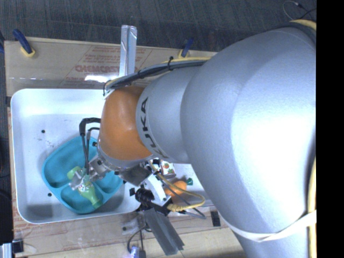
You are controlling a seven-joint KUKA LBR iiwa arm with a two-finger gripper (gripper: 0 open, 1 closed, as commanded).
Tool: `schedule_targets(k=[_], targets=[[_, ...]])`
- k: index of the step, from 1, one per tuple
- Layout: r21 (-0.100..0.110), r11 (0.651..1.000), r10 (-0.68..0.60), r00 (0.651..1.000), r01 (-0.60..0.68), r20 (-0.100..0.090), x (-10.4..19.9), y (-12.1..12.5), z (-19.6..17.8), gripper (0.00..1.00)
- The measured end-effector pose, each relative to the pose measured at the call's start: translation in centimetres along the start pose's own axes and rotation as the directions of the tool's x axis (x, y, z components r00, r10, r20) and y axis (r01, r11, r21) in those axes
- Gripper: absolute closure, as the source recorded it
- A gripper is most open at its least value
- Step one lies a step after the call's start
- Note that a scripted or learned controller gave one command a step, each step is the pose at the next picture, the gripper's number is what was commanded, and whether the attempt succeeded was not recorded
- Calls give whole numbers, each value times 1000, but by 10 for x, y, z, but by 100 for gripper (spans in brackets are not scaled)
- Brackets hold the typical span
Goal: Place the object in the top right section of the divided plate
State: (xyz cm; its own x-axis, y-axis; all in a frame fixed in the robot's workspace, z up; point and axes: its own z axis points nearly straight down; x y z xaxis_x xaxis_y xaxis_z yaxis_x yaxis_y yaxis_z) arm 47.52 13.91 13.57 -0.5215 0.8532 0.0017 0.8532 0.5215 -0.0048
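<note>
A blue divided plate [56,168] lies in the left white bin [32,122], toward its front. My gripper [84,180] hangs low over the plate's right half, reaching in from the right under the orange wrist band. A light green object [91,195] shows right at the gripper's tip, over the plate's front right part, and another bit of green [72,173] shows just left of the tip. The gripper's metal parts hide whether the green object rests on the plate or is held.
The big grey arm covers the right bin and most of the bench. Under the wrist an orange carrot-like item [180,187] and a small red and white item [167,168] peek out. Bare bin floor lies left of and behind the plate.
</note>
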Motion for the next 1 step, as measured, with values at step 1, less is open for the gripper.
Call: schedule_targets(k=[1], targets=[[-2, 965, 262, 965, -262, 1, 47, 28, -59, 0]])
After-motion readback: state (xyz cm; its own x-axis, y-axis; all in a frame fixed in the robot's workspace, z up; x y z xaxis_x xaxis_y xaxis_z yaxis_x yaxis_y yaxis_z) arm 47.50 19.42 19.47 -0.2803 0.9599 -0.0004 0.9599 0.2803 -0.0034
